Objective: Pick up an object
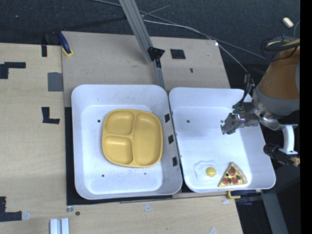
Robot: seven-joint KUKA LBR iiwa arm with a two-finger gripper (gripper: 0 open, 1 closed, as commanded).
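Note:
A toy fried egg [206, 170] and a toy pizza slice [232, 175] lie at the near edge of the right bin [204, 106]. A yellow divided plate [132, 138] rests in the left bin [87, 130]. My gripper [230, 126] hangs over the right side of the right bin, above and behind the pizza slice, and nothing shows between its fingers. The arm with its orange band [280, 79] comes in from the right.
A grey metal pole [139, 23] slants down from the top to the gap between the bins. Cables run across the dark floor at the top. A blue and yellow clamp [65, 44] sits at the bench's far left corner.

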